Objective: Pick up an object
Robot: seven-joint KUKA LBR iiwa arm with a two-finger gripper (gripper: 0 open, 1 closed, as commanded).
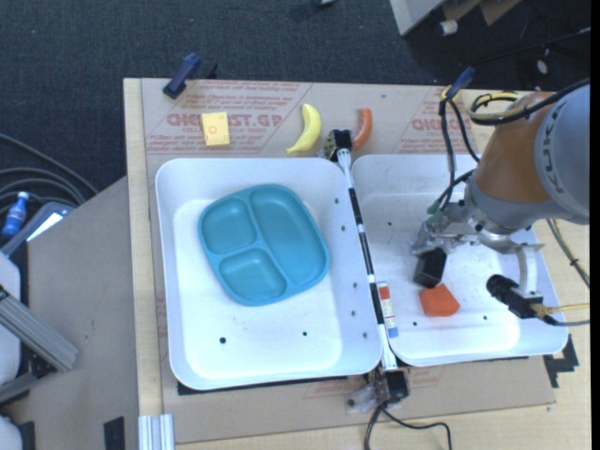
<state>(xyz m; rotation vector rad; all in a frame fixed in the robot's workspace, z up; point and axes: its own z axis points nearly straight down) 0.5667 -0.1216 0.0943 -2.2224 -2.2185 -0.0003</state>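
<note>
Two bins, one orange block

One small orange block, chunky and matte with blunt corners, lies in the right bin near its front wall. Just beside it, up and left, the pincer hangs low over the bin floor; whether it is spread or pressed together cannot be told. A glossy blue divided plate, three compartments, rests in the left bin.

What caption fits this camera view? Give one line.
Arm's gripper above a black block and orange block; blue plate alongside.
</note>
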